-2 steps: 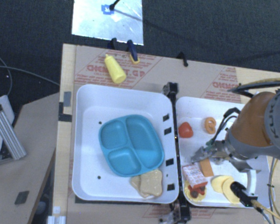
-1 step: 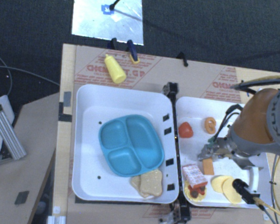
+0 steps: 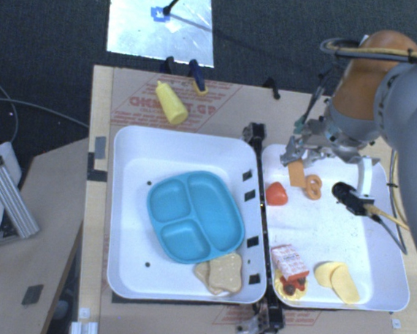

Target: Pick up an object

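Bench with two white bins (image 3: 196, 143): gripper (image 3: 296, 155) low at right bin's far-left corner, apparently poised to pick the orange block (image 3: 297, 174) just beneath, pretzel (image 3: 313, 186) beside; grip state unreadable, nothing visibly held.

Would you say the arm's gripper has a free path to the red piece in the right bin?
Probably yes: the red piece lies alone on bare floor near the divider, nothing atop it, and the gripper hovers just above and beside it.

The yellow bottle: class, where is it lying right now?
The yellow bottle lies on the cardboard outside both bins, just behind the left bin's back rim.
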Tool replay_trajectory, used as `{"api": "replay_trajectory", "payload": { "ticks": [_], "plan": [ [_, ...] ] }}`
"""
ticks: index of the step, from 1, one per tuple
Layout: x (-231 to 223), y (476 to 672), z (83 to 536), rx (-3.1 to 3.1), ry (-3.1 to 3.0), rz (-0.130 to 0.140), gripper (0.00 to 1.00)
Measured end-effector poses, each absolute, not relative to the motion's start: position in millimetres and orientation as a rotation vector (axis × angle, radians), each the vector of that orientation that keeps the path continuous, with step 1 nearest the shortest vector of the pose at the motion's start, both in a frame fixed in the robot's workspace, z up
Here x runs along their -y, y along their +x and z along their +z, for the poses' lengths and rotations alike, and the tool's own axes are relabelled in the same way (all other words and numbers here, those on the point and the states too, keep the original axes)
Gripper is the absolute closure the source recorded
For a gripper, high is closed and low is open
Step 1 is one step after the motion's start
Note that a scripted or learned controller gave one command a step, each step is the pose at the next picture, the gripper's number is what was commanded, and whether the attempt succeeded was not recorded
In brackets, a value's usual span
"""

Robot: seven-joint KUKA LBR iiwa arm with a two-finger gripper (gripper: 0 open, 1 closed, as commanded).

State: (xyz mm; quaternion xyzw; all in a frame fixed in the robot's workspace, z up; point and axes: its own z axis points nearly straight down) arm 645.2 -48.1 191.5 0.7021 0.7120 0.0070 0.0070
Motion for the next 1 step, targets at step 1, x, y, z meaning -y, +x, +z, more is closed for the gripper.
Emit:
{"api": "replay_trajectory", "payload": {
  "ticks": [1],
  "plan": [
    [12.1, 658.6, 293.0, -2.225, 2.203, 0.018, 1.0]
  ]
}}
